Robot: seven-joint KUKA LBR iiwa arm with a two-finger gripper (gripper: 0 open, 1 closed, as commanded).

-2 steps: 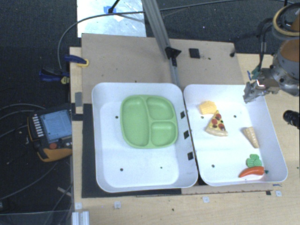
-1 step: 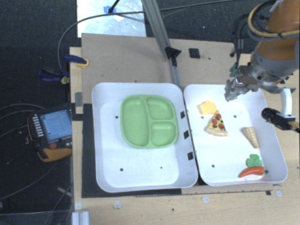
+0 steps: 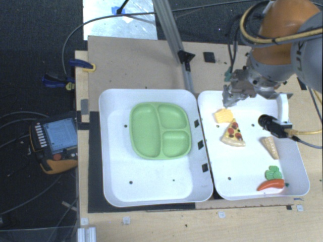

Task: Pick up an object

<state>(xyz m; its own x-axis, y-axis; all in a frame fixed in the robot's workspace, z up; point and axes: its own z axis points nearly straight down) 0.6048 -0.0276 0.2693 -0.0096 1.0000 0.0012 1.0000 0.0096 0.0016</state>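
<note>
Camera view, from above at a slant. Brown cardboard-covered table (image 3: pixel 131 59) bearing two shallow white plastic bins side by side.

Left white bin (image 3: pixel 116 180): holds one pale green plastic plate with three compartments (image 3: pixel 160 130), lying flat towards the bin's upper half.

Right white bin (image 3: pixel 242 180): holds a yellow cheese-like toy block (image 3: pixel 223 116) near the upper left; a toy pizza slice with red dots (image 3: pixel 233 133) just below it; a tan cone-shaped toy (image 3: pixel 271 146) to the right; a toy carrot, orange with a green top (image 3: pixel 272 180), near the lower right corner.

Grey arm with orange band (image 3: pixel 282 19) enters from the right. Its pincer (image 3: pixel 231 97) hangs over the upper left of the right bin, just above the yellow block; how far open it stands cannot be told, and nothing is seen held in it.
</note>
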